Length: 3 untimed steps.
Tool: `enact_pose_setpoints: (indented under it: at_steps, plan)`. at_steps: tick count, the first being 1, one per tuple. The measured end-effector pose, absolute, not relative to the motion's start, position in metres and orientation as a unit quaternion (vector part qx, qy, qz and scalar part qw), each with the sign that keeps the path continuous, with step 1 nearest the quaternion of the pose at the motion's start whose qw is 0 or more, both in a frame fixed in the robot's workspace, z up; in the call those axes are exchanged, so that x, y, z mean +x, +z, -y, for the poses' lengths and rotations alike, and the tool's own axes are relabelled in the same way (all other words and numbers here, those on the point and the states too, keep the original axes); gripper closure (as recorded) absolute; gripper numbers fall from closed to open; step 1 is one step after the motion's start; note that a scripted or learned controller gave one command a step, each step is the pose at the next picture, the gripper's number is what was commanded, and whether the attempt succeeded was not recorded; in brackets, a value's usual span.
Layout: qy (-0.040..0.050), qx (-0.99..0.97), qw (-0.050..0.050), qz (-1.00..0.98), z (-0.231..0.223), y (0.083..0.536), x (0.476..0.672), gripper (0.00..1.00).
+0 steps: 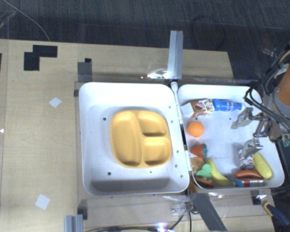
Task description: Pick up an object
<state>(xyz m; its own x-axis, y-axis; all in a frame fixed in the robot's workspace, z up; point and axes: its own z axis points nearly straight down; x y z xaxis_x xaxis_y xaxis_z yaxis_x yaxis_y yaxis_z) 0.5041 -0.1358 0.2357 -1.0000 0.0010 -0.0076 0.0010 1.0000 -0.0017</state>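
Robot lab: wooden desk (34, 144) carrying two white bins (87, 129), metal brackets (176, 52) clamping them, cables (273, 71) trailing, black tape marks (38, 56) sticking on top.

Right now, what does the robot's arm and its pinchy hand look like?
The arm comes in from the right side, with an orange band and dark cables looping around it. Its gripper is made of shiny silver-grey metal, with thin, bony-looking metal pieces and small joints. It hangs over the right white bin.

Pale wooden bench (34, 144), dark carpeted floor (111, 8) behind
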Motion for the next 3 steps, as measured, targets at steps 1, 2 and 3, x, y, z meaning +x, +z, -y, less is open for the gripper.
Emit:
enact_pose_setpoints:
  at_steps: [1,2,3]
  plan:
    - [-0.0026,-0.047,0.008,-0.999,0.155,0.307,0.493,0.0]
    - [0.0007,0.091,0.0,-0.996,0.171,0.134,0.503,0.0]
    - [-0.0006,0.157,0.007,-0.988,0.205,0.089,0.556,0.0]
